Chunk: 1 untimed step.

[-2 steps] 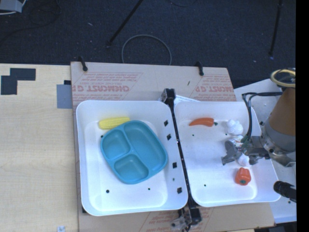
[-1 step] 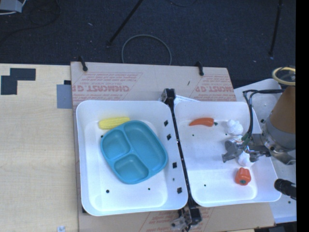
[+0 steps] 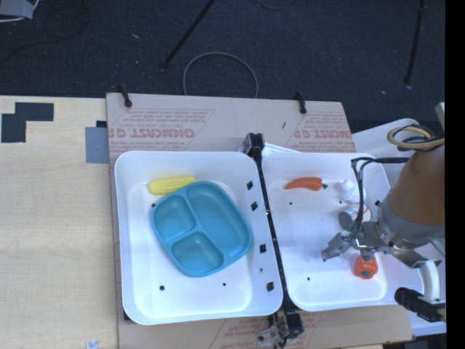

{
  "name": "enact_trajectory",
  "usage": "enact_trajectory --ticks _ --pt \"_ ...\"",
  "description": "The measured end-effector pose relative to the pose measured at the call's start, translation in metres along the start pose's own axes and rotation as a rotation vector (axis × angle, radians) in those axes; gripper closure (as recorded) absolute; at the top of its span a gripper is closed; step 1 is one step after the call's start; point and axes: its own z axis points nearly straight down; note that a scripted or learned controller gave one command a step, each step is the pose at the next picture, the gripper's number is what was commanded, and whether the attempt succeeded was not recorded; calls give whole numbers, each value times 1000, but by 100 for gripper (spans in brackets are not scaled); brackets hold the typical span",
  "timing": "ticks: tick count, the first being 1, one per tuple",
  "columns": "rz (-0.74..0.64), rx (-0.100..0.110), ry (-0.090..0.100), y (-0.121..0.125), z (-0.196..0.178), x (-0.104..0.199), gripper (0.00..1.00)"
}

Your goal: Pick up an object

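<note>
In right bin (image 3: 305,286), camera view: end effector (image 3: 347,244) low over floor, fingers spread, nothing between them. Small orange object (image 3: 365,267) just beside it, orange pepper (image 3: 303,184) farther up bin. Judgement: pick not yet made; closing and lifting remain.
</note>
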Motion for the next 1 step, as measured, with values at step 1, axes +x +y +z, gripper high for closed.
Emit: enact_trajectory --ticks 1 --pt "1 -1 0 6 51 8 0"
